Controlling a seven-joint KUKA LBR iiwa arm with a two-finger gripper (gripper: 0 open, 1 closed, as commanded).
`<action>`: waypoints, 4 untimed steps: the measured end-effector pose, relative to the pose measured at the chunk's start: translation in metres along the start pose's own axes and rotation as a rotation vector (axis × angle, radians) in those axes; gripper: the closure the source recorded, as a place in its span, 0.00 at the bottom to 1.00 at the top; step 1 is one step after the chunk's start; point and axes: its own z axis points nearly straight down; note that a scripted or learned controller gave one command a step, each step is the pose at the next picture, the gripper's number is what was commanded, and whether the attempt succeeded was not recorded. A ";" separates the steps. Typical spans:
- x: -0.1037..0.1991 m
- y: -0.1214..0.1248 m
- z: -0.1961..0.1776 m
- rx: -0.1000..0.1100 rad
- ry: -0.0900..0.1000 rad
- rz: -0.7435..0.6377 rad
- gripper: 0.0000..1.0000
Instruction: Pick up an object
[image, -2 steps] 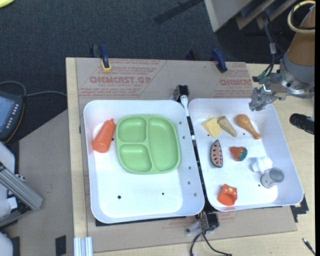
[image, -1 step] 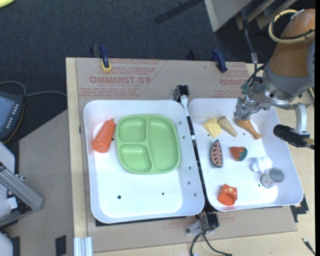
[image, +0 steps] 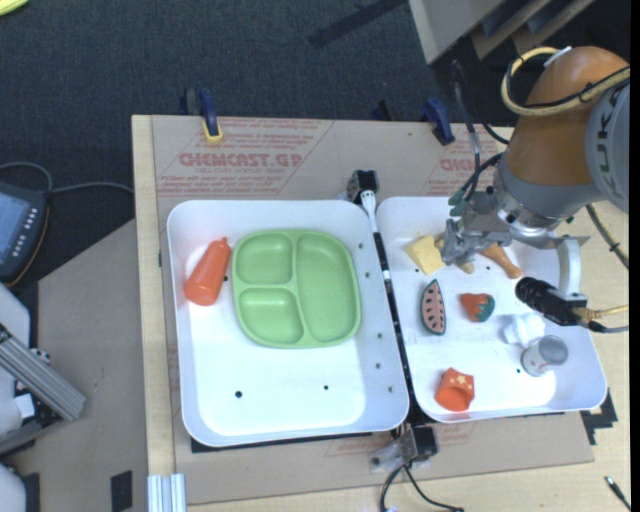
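My gripper (image: 459, 249) hangs low over the back of the right bin (image: 572, 392), right beside a yellow cheese wedge (image: 425, 254) on its left. An orange carrot-like piece (image: 502, 261) pokes out on its right side. In front of it lie a watermelon slice (image: 433, 306), a red and teal toy (image: 477, 306), a red strawberry-like piece (image: 455, 389), a white lump (image: 520, 328) and a grey cup (image: 546, 353). I see nothing held between the fingers.
The left bin (image: 290, 405) holds a green divided plate (image: 297, 287) and an orange bottle (image: 207, 271) at its left wall. A black cable piece (image: 545, 300) juts over the right bin. Blue clamps stand at the board's back edge.
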 end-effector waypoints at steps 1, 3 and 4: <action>0.050 -0.036 -0.008 -0.001 0.000 0.000 1.00; 0.108 -0.093 0.001 -0.001 -0.001 0.003 1.00; 0.112 -0.093 -0.015 -0.007 -0.002 0.003 1.00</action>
